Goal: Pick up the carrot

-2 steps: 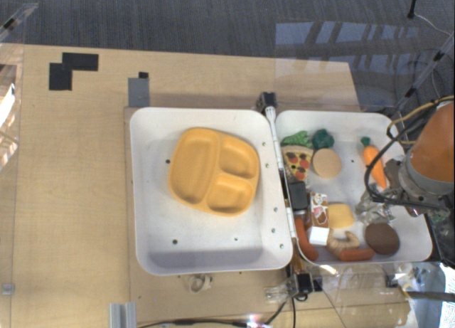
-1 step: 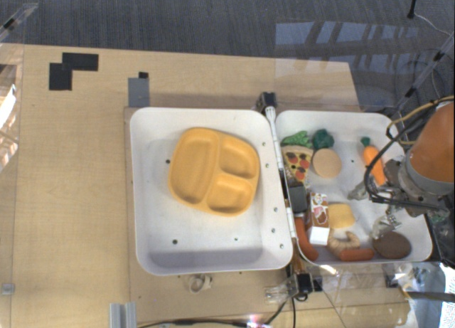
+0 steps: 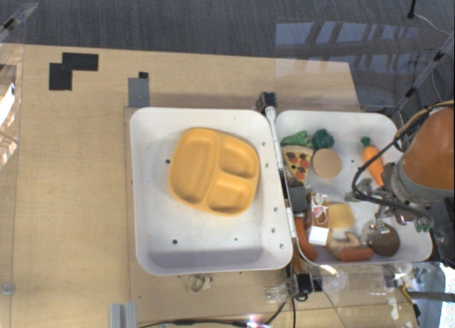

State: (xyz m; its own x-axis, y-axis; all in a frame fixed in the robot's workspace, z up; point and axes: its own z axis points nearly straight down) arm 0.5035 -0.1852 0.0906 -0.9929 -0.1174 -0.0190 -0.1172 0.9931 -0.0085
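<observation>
The carrot point(image 3: 372, 155) lies in the upper right of the right bin point(image 3: 389, 124), its green top toward the far rim and its orange body slanting down toward the arm. It sits just beside the orange band of the arm point(image 3: 434, 150), which enters from the right edge of the frame and covers the bin's right side. The claw point(image 3: 380, 213) hangs lower in the frame than the carrot, above the brown rounded toy point(image 3: 384, 241) near the bin's lower right corner; whether it is wide or narrow I cannot tell, since dark cabling and the wrist blur it, and nothing is seen held in it.

The rest of the toy food crowds the middle and left of that bin: a pizza slice point(image 3: 296, 161), green leafy pieces point(image 3: 297, 138), a tan round disc point(image 3: 327, 163), a sausage point(image 3: 354, 253). The carrot stands a little apart from these, which should leave room for a grasp. The left bin point(image 3: 149, 248) holds a yellow divided plate point(image 3: 213, 171), probably a place for sorted items. Judging by this, the pick is not yet done; the claw would need to move toward the frame's top to reach the carrot.
</observation>
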